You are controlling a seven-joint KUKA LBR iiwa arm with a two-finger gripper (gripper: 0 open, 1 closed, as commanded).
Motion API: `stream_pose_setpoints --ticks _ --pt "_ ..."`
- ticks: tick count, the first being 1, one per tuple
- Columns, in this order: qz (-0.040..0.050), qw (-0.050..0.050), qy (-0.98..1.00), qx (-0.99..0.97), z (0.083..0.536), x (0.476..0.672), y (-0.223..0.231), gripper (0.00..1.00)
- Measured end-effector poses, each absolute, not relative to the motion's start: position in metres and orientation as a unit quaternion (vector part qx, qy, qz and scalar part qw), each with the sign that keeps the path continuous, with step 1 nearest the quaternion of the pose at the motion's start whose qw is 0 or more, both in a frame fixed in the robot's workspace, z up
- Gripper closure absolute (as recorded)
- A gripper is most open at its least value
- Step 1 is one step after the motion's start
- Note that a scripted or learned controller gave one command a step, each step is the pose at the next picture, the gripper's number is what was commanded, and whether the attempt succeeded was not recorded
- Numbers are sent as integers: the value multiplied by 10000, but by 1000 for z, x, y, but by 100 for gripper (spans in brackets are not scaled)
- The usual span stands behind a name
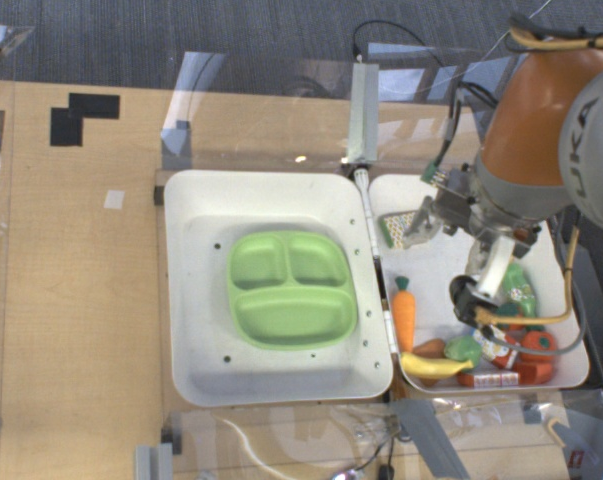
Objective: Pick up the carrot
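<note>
**A:** Entry one, task item?

**B:** Orange toy carrot with a green leafy top (405, 316). Lies flat in the shallow white right-hand bin (436, 268), close along its left wall, green end pointing to the far side. Pointed end just beside a yellow toy banana (431, 367) at the near wall.

**A:** Entry two, end effector?

**B:** Grey two-finger gripper (421, 226) below the orange-banded wrist. Hangs over the far left part of the same bin, next to a green-and-white flat packet (394, 230). Amount of opening: cannot tell. Hold on anything: cannot tell. Carrot apart from it, nearer the camera.

**A:** Remaining stock?

**B:** Round red toy tomato (536, 343) and small green leafy piece (463, 349) near the banana. Light green three-compartment plastic plate (291, 290) in the middle of the shallow white left-hand bin (196, 268).
</note>
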State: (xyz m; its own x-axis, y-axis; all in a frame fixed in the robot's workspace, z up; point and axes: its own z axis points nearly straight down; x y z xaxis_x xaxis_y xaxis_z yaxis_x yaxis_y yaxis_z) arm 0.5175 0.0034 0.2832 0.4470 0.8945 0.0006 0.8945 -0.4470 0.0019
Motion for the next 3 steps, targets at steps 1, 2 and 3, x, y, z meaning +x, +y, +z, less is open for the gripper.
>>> stream_pose_setpoints --ticks 1,2,3 --pt "-8 -8 5816 8135 182 487 -28 0" --pt "5 -3 7686 6397 183 488 -20 0" --pt "15 6 7687 6396 193 490 -20 100"
